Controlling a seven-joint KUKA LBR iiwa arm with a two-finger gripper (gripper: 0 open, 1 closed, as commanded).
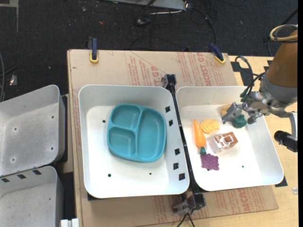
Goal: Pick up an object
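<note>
The right bin (265,169) holds several small objects. An orange carrot (199,133) lies near its left wall, with a yellow ridged piece (210,126) beside it. A clear packet with a brown and white print (225,141) lies in the middle, and a purple cluster (209,161) lies in front of the carrot. A dark green object (240,122) sits at the back right, directly under my gripper (240,114). A small tan piece (225,110) shows just left of the gripper. I cannot tell whether the gripper touches the green object.
The left bin (94,174) holds a teal divided plate (137,132). A black ridge with clips (178,126) separates the two bins. The grey arm with its orange band (284,70) comes in over the right bin's back right corner. Bare bin floor lies at the front right.
</note>
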